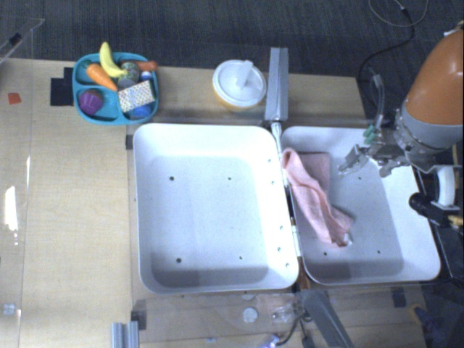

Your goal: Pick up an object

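Observation:
A pink cloth (pixel 313 198) lies crumpled along the left side of the right bin (pixel 406 263), running from the bin's back left corner toward its middle. My gripper (pixel 368 163) hovers over the back of that bin, to the right of the cloth and apart from it. Its two fingers are spread open with nothing between them. Above the wrist, the arm's orange band (pixel 438 85) sits at the far right.
The left bin (pixel 210 205) sits beside the right one. Behind it are a blue tray (pixel 114 87) of toy food and a white lidded bowl (pixel 239 84). A grey metal post (pixel 276 85) stands between the bins at the back. A cable (pixel 377 96) hangs near the arm.

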Controlling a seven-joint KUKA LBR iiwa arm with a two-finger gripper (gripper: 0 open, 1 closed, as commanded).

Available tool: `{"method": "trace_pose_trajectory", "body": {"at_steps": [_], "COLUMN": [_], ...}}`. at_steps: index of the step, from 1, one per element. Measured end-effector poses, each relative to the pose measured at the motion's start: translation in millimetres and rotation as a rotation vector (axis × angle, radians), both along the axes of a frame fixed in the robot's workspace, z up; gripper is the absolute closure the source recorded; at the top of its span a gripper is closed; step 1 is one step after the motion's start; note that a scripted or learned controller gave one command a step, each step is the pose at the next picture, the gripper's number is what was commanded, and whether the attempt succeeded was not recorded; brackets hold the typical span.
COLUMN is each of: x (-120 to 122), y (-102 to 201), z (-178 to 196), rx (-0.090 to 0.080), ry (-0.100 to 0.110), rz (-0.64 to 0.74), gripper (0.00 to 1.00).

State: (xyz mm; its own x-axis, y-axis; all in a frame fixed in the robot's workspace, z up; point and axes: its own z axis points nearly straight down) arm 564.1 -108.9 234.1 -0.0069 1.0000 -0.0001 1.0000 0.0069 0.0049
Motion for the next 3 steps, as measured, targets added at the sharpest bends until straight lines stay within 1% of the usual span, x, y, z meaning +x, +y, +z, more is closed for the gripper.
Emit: {"method": "trace_pose_trajectory", "body": {"at_steps": [1, 2, 3], "x": [10.2, 21.7, -3.9], "y": [-34.8, 33.9, 14.9], "z": [97.5, -44.3, -137.5], "rx": [-0.003, 0.000, -0.002], "ry": [-0.005, 0.001, -0.006], "rz": [0.030, 0.055, 0.174], "gripper": [0.00, 0.00, 0.00]}}
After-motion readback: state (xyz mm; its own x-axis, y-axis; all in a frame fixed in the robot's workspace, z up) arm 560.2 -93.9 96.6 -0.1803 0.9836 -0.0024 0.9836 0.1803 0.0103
